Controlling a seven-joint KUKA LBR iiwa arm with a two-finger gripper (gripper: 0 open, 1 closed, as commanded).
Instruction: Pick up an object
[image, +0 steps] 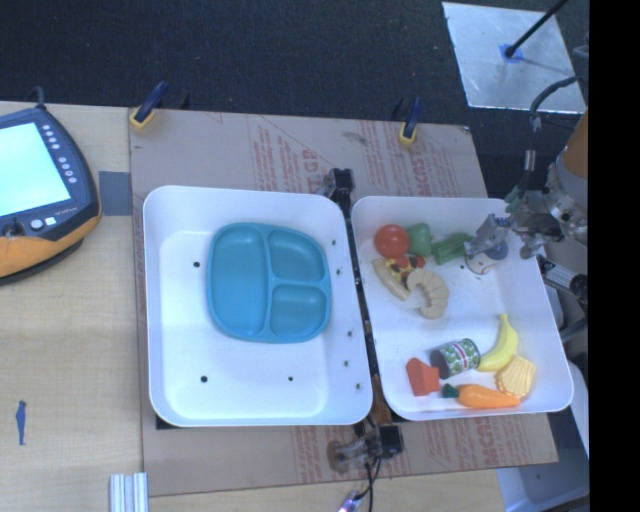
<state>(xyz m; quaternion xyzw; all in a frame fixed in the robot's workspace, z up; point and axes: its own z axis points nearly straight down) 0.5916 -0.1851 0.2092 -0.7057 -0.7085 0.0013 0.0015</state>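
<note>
At the 1 o'clock corner of the shallow white right bin (555, 330), you have the grey two-finger gripper (487, 250) hanging low over the bin floor, and from this slant you cannot tell whether it is open or closed, or whether it has hold of anything. The move turns on the dark green toy piece (452, 246), which lies just beside the gripper at its 9 o'clock, its long axis running roughly from 9 to 3, so it points almost straight at the gripper; I judge it the likeliest pick, needing only a short shift toward 9. Count the rest: one second, chunkier green toy piece (420, 238), one round red toy tomato (391, 240), one toy pizza slice (397, 274) and one beige curled pastry toy (433, 294), all further toward 9 and 8 o'clock. Well apart at 6 o'clock sit one yellow toy banana (503, 343), one small green-labelled can (457, 355), one red wedge-shaped toy (422, 377), one orange toy carrot (481, 397) and one yellow ridged crisp toy (516, 377). That makes ten things. The shallow white left bin (170, 300) carries one blue divided plastic plate (268, 280).
</note>
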